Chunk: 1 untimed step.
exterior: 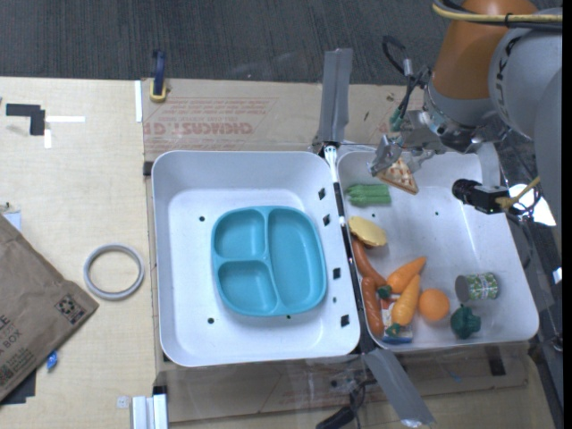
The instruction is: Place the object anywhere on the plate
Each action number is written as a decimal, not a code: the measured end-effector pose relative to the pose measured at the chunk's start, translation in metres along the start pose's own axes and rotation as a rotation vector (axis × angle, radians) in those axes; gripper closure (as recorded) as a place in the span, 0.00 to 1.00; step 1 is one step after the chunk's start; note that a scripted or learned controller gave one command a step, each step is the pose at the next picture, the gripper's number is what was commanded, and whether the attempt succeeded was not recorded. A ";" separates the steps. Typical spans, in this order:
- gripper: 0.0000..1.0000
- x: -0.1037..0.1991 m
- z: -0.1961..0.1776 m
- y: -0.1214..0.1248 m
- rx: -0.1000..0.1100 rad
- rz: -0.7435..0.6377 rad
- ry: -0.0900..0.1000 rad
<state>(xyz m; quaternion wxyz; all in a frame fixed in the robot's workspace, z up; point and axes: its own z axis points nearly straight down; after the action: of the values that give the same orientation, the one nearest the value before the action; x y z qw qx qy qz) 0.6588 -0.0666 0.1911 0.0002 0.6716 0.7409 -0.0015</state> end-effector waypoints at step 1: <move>1.00 0.079 0.001 -0.014 0.003 0.391 0.001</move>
<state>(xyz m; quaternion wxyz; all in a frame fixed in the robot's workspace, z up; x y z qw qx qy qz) 0.6373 0.0102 0.1904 -0.0009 0.8027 0.5963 -0.0020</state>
